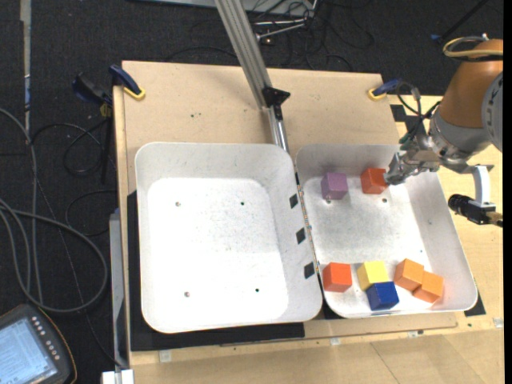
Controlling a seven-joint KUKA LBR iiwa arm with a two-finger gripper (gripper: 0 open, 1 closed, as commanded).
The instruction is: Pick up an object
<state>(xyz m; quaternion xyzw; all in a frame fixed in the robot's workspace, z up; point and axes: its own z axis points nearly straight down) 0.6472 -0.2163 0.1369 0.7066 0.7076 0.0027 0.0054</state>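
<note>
The right bin [448, 238] holds several small blocks. A purple block [334, 186] and an orange-red block [372, 181] sit near its far edge. Along the near edge lie an orange block [337, 276], a yellow block [372, 274], a blue block [382, 295] and two orange blocks [420, 280]. My gripper [397, 172] hangs low at the far right of this bin, right beside the orange-red block and touching or nearly touching its right side. Its tip is too small and dark to read.
The left bin [160, 214] lies beside the right one, with a dark divider strip between them. A slanted metal pole [244, 38] crosses above the bench's far side. Clamps sit at the bench's far corners [128, 82].
</note>
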